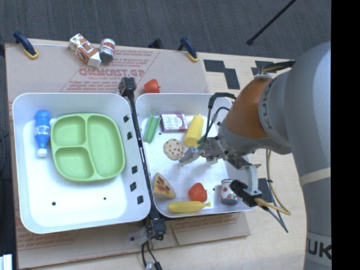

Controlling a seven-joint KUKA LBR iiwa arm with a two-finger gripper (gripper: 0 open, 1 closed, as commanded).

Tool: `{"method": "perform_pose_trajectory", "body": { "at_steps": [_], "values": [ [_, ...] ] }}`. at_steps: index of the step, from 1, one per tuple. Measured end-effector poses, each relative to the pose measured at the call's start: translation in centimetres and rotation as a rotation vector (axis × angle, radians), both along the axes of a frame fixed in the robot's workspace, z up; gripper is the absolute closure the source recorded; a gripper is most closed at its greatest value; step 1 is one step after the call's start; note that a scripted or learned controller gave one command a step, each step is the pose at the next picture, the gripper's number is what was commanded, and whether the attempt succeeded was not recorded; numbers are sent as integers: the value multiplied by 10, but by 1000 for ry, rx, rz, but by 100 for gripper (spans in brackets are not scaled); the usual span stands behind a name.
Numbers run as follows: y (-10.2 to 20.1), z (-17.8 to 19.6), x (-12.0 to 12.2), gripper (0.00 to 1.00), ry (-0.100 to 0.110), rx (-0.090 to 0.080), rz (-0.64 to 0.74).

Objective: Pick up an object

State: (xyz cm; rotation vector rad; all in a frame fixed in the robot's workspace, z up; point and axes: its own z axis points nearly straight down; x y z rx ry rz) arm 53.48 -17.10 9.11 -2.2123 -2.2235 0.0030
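We use the green plate [88, 147] as our landmark. It has three parts and lies in the left bin [34, 207]. Just to its left we see a blue bottle [42, 131] lying flat. Up above the plate, on the brown cardboard [107, 72], sit a small carton [82, 48] and a little can [107, 50].

To the right of the plate is the right bin [147, 190]. In it we see a green stick [151, 127], a purple box [173, 122], a yellow corn cob [194, 130] and a round cookie [173, 148]. Lower down lie a pizza slice [163, 185], a banana [188, 206], a red strawberry [197, 192] and a small cup [228, 193]. A red thing [151, 86] sits on the cardboard just above this bin.

Far right of the plate, the gripper [190, 154] hangs low over the right bin, just beside the cookie and the corn cob. We cannot tell how wide it is, and we see nothing in its grip.
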Motion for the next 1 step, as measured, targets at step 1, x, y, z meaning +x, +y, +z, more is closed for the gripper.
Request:
{"method": "perform_pose_trajectory", "body": {
  "at_steps": [1],
  "values": [
    [0,11,1,100,0,0,4]
  ]
}}
